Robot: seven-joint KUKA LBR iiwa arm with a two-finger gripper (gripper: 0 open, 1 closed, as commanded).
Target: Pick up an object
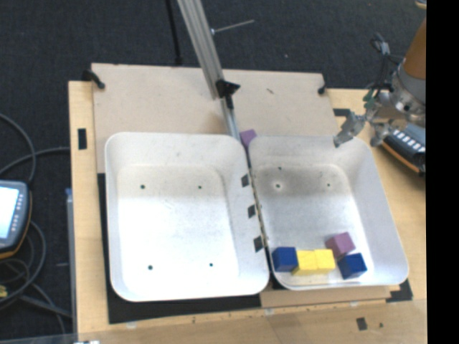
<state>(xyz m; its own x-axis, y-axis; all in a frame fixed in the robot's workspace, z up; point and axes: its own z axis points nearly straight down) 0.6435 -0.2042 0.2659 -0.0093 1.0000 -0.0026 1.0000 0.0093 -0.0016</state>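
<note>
Two shallow white plastic bins sit side by side on a pale wooden bench [179,99]. The left bin [179,213] shows only a speckled, scuffed floor with a few small dark dots. The right bin [315,192] holds a cluster of small blocks gathered along its near edge. From left to right these are a blue cube [285,258], a yellow rectangular block [315,261] that may be two yellow cubes pressed together, and a second, darker blue cube [352,265]. A purple cube [340,243] sits just behind the yellow block and the darker blue cube, touching or nearly touching both. The first blue cube touches the left end of the yellow block.

A further small purple block [248,137] lies outside the bins, at the far end of the seam between them, beside the foot of a slanted grey aluminium rail [201,38] that rises toward the top of the view.

The grey two-finger gripper [349,131] hangs over the far right corner of the right bin, at the end of the arm that enters from the right. It is well apart from the cluster of blocks at the near edge, and nothing sits between its fingers. The fingers are small and blurred against the bench, so I cannot tell how the jaws stand.

A handheld grey controller with a screen [12,217] lies on the dark carpet to the left of the bench, with black cables [29,156] looping around it.
</note>
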